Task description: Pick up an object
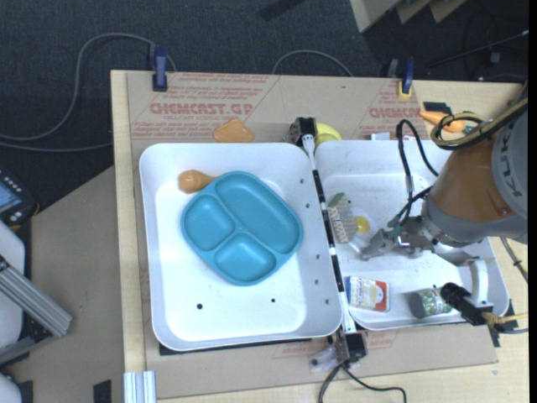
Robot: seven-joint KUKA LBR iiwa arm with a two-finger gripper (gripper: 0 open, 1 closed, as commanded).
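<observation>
The fingers [369, 248] sit in the right bin [470, 162], near a small yellow ball [362, 223]; I cannot tell if they grip; the blue plastic tray [242, 227] is smooth.

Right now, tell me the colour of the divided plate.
Light blue plate, seen in the camera view.

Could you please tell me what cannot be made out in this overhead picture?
- Claw, camera view: too small and blurred to tell whether it is open.
- Small card in the right bin: print too small to read.
- Yellow object behind the bins: partly hidden by the black clip.
</observation>
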